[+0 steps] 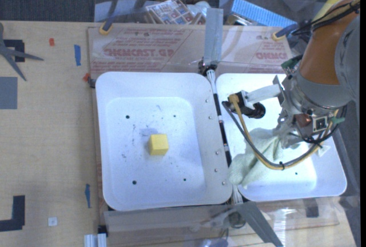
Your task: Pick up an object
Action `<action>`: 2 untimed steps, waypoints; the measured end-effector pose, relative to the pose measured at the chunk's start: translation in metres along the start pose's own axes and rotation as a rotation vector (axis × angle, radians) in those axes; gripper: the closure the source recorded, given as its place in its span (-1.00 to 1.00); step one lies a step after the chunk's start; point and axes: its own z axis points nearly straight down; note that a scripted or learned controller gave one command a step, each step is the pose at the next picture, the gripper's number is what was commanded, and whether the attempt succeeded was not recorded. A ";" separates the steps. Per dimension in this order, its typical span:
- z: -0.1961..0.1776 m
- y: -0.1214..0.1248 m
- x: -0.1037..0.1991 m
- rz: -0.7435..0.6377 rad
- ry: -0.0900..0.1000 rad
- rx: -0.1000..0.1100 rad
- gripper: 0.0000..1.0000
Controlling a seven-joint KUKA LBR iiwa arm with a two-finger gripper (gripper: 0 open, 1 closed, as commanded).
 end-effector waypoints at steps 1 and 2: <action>-0.007 0.001 0.001 0.001 -0.005 -0.001 1.00; 0.028 -0.012 -0.009 0.001 0.026 0.005 1.00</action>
